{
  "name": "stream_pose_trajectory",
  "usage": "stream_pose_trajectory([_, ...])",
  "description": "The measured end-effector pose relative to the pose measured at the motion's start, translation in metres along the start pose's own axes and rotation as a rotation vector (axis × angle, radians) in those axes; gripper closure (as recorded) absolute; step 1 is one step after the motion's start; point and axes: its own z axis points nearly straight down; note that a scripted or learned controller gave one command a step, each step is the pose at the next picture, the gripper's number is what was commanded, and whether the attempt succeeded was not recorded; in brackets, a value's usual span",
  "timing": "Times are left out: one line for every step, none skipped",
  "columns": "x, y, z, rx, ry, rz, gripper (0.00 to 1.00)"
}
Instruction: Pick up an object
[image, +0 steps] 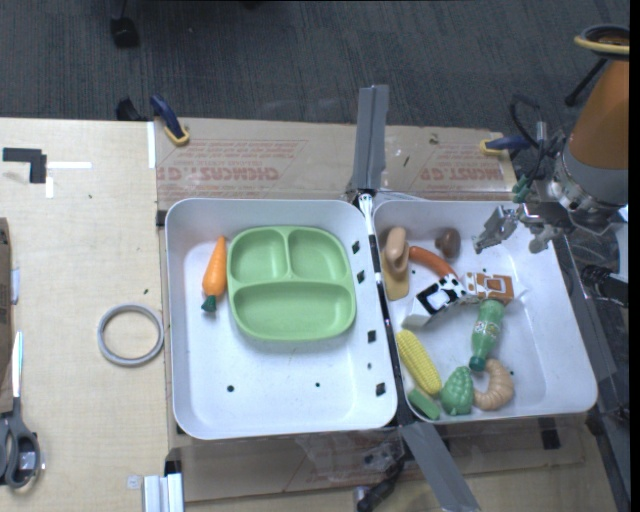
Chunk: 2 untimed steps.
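2 bins (190, 400): 1 carrot (214, 270), 1 green tray (291, 283); tool (520, 222) state unclear.

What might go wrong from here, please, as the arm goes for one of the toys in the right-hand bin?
The toys are crowded: the green bottle, the croissant and the corn lie close together, so a grab may nudge neighbours or catch two. The gripper hangs near the far right corner of the right bin, so it could clip the wall on its way down.
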Motion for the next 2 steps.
stream_pose_trajectory([0.045, 0.059, 0.125, -0.001, 0.0, -0.065, 0.0])
stream_pose_trajectory([0.049, 0.064, 0.14, -0.003, 0.0, -0.011, 0.0])
